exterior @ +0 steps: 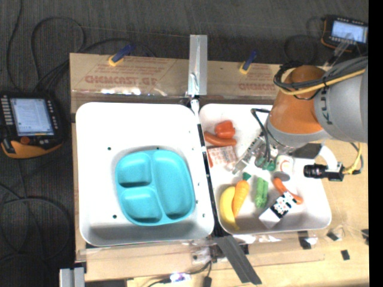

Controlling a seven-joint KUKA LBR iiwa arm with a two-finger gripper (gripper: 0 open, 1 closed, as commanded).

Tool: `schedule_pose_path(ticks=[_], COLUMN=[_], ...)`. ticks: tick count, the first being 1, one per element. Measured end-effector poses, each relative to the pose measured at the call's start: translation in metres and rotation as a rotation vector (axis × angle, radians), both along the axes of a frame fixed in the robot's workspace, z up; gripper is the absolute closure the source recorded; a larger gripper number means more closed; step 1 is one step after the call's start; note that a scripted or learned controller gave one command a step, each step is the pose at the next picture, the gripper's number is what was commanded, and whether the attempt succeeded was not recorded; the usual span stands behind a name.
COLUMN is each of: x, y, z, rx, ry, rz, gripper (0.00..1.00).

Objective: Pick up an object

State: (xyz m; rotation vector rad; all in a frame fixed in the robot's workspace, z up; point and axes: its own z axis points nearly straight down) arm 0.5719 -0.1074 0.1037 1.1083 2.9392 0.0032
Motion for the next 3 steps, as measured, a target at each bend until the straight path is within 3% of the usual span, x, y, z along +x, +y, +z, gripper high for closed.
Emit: schedule_pose_path(ticks=[1, 2, 3], x=[-0.074, -0.053, -0.088], y=[-0.021, -0.036, 0.037], z=[-0.011, 0.034, 0.08], rx=[-0.007, 0.0, 0.001], ry=[-0.023, -0.001, 0.002], rz=[0.158, 0.23, 0.284], gripper=[1.0, 1.0, 1.0])
